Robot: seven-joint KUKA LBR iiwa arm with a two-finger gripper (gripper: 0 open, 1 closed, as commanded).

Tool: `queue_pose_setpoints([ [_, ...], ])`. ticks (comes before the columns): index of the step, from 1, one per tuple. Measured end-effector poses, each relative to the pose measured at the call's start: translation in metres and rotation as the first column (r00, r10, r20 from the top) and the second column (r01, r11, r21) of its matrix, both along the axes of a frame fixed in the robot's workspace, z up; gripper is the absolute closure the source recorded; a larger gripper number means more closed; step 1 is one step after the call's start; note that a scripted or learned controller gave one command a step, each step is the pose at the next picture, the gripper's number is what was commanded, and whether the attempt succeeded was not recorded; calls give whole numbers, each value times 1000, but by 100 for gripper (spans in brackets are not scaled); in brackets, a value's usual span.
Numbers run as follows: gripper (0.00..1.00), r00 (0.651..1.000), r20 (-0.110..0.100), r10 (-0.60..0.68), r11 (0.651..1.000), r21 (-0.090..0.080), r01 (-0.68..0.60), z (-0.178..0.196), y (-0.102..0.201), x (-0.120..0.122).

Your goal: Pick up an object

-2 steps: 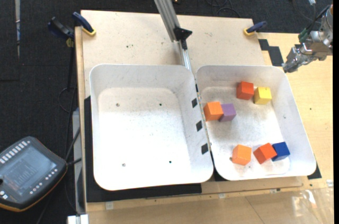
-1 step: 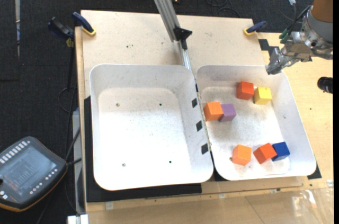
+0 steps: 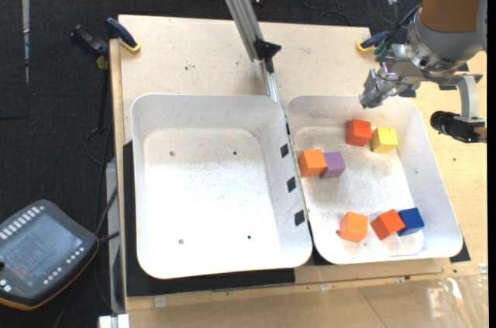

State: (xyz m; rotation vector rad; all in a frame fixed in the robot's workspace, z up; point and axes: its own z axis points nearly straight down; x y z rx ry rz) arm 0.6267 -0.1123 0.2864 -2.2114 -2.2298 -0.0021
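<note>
White bins [image 3: 209,117]; orange, yellow [image 3: 384,139], purple [image 3: 334,164], blue [image 3: 411,220] cubes.

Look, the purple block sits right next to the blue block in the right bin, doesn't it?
Not quite. In the camera view the purple block sits right next to an orange block in the right bin. The blue block is farther down, beside a red-orange block.

light: bright, even, from overhead | glare: white bins [image 3: 209,187] nearly washed out, faint sheen at the bench's [image 3: 194,47] near right corner | shadows: small and soft beside the blocks [image 3: 359,132] | focus: fairly sharp, slightly grainy | surroundings: floor around the bench dark
</note>
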Motion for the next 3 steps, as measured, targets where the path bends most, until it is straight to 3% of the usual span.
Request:
queue_pose_setpoints([
  [2, 100, 1000, -1, 0, 1000, 0, 0, -6, 101, -2],
  [3, 100, 1000, -3, -1, 1000, -1, 1, -28, 145, -7],
])
